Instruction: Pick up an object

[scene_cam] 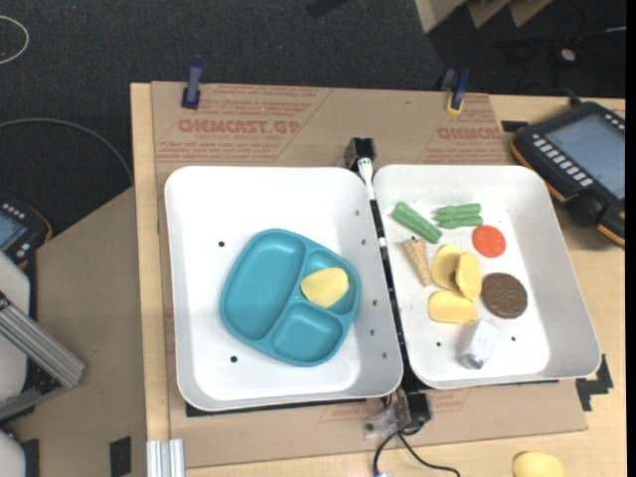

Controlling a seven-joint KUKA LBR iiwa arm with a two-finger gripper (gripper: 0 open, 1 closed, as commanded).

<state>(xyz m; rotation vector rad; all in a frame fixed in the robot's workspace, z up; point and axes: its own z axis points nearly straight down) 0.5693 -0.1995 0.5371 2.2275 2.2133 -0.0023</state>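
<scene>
Left bin point(189, 266): 1 plate point(283, 296) bearing 1 yellow piece point(324, 285). Right bin point(556, 266): 8 pieces, among them 1 cone point(416, 259), 1 brown disc point(503, 294). Step: pre-grasp. End effector state: cannot tell. Next: choose target, descend.

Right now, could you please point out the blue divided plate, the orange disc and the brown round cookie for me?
blue divided plate point(260, 291): camera view, its large left compartment.
orange disc point(488, 240): camera view, centre of its top face.
brown round cookie point(504, 294): camera view, centre of its top face.
</scene>
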